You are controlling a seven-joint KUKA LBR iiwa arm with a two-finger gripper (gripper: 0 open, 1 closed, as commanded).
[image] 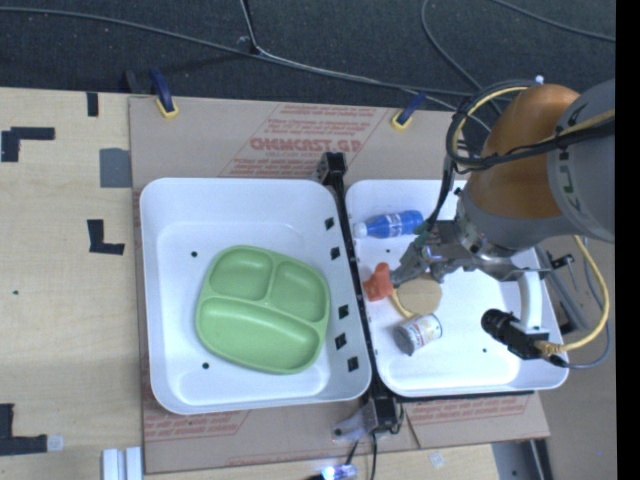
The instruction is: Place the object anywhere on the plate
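Green plate (pixel 263 309) sits bare in my left bin (pixel 160 228). In the right bin (pixel 450 373), my gripper (pixel 418 264) hangs over a tan disc (pixel 417 296), fingers too blurred to judge. I see an orange piece (pixel 377 284) at its 9 o'clock, a bottle (pixel 391 225) at 11, a can (pixel 417 332) at 6.

The gripper (pixel 418 261) is partly hidden under the big orange and grey arm (pixel 530 168), so its fingers cannot be made out. The arm is cut off at the right side. Part of the right bin (pixel 450 380) is covered by the arm. The tan round thing (pixel 418 296) is half covered too.
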